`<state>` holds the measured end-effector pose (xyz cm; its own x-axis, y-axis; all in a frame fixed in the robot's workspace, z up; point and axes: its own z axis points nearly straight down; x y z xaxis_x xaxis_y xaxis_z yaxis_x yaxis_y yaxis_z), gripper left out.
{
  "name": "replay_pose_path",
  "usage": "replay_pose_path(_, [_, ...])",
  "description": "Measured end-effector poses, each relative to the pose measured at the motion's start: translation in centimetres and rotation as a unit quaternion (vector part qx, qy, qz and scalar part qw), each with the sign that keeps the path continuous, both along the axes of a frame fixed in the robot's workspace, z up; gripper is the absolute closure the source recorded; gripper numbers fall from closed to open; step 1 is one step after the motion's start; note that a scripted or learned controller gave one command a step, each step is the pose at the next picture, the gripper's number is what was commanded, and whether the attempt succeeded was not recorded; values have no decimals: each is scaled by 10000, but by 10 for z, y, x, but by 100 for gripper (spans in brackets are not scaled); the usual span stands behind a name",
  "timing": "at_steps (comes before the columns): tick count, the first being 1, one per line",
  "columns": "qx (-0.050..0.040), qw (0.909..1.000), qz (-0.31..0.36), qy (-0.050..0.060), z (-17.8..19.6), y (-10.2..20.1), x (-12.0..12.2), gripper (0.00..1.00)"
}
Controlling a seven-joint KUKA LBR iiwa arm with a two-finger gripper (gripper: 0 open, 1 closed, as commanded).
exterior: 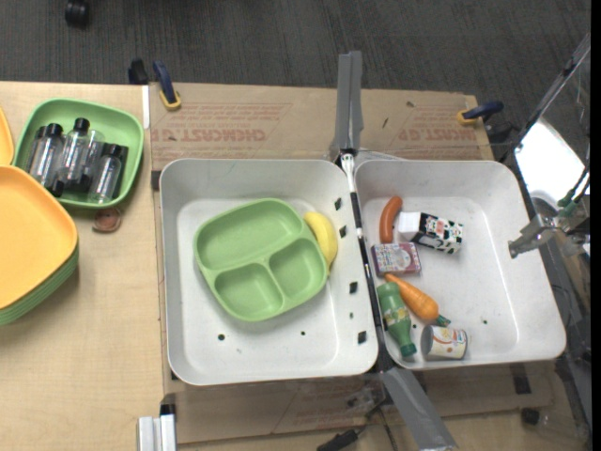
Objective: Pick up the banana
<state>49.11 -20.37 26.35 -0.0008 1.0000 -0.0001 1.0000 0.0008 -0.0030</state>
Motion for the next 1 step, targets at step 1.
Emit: replay_pose_path(1, [25, 9997, 248, -9, -161, -12, -12, 0])
